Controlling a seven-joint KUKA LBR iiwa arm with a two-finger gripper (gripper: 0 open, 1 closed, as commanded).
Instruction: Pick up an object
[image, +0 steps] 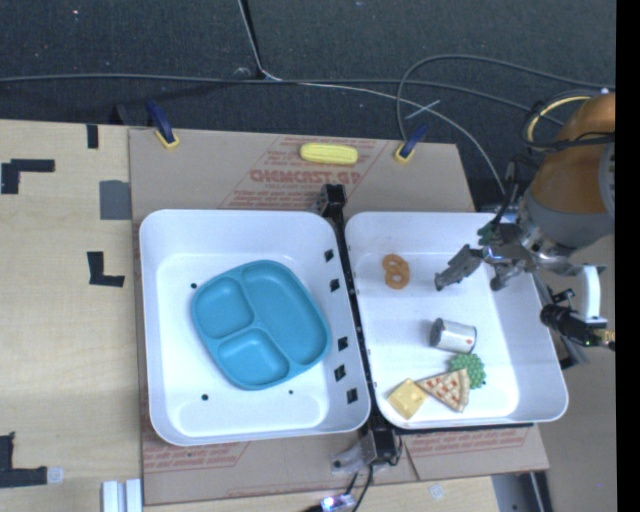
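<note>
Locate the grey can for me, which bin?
The grey can lies on its side in the right bin of the camera view, near its middle, just above the broccoli and pizza slice, below the gripper.

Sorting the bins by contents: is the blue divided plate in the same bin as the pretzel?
No. The blue divided plate lies in the left bin, while the pretzel lies in the right bin.
</note>
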